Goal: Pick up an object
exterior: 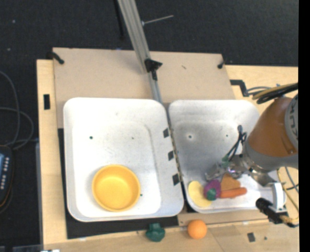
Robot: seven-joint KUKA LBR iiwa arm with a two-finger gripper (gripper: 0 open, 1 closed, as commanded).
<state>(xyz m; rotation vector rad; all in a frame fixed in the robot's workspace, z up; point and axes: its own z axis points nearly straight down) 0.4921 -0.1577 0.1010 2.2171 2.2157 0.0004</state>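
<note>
The left bin [81,119] contains a yellow bowl [116,187] near its front edge. On the desk [228,235] in front of the bins lie a green object [155,232] and an orange ball [196,229]. In the right bin [196,119], the hand [223,171] sits low over a cluster: a pale yellow piece [195,191], a purple-and-green item [212,189] and a carrot [233,192]. Its opening state cannot be determined.

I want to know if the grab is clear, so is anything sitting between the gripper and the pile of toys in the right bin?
Nothing visible does. The gripper is right above the pile in the right bin, beside the orange carrot and the purple and green toy.
</note>
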